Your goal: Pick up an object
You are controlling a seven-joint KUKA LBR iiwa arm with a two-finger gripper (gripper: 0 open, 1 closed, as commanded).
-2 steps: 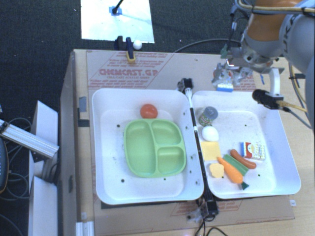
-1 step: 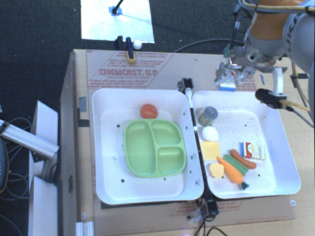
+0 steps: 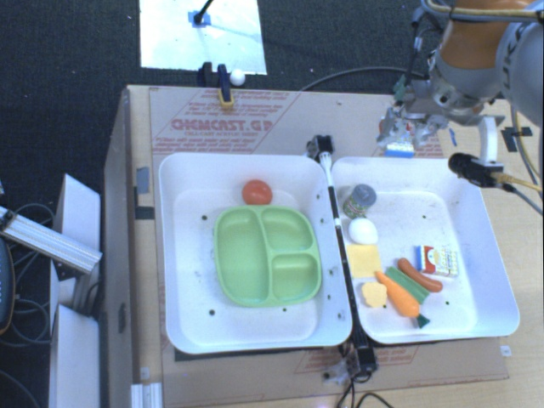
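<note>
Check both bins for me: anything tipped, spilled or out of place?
Nothing stands out. The green tray lies flat in the left bin with a tomato beside it; the toy food in the right bin is loosely scattered, nothing spilled.

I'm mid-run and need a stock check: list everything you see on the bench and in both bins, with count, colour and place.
Shallow plastic bins: 2, white, side by side; left bin, right bin.
Divided plastic tray: 1, light green, middle of left bin.
Round tomato-like ball: 1, red-orange, left bin, far side of tray.
Small round can: 1, grey, right bin, far left corner.
Egg-shaped piece: 1, white, below the can.
Flat square slice: 1, pale yellow, below the egg.
Small lumpy piece: 1, yellow, near edge.
Toy carrot: 1, orange, green end.
Toy sausage: 1, red-orange, beside carrot.
Small printed carton: 1, white, red and blue, right of sausage.
Arm: 1, grey, orange band, top right.
Pincer: 1, above right bin's far rim.
</note>
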